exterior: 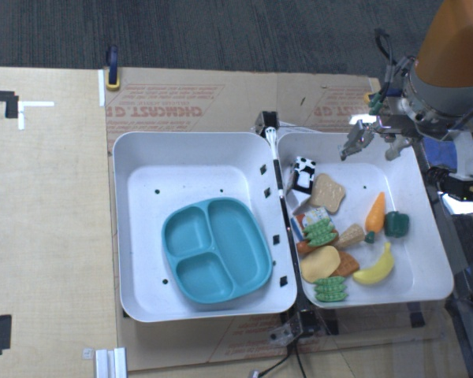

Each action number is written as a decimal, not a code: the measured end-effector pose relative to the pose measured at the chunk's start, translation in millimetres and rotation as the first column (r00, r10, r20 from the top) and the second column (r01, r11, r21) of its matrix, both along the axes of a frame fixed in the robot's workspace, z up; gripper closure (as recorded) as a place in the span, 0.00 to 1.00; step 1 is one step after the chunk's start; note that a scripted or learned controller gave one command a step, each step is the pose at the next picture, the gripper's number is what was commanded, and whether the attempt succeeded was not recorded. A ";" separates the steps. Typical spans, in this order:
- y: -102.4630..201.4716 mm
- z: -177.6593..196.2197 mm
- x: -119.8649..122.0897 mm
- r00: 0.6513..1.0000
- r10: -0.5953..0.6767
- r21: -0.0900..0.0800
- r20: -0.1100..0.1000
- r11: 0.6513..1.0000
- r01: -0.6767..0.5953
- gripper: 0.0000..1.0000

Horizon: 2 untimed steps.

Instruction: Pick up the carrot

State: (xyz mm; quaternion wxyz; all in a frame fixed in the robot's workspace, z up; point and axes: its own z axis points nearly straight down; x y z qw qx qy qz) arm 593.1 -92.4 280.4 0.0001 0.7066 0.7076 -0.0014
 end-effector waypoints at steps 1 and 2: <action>-49.9 -29.9 -36.8 0.998 -0.058 0.000 -0.001 0.998 0.058 0.00; -76.9 -158.3 -54.0 0.991 -0.134 0.003 -0.003 0.991 0.134 0.00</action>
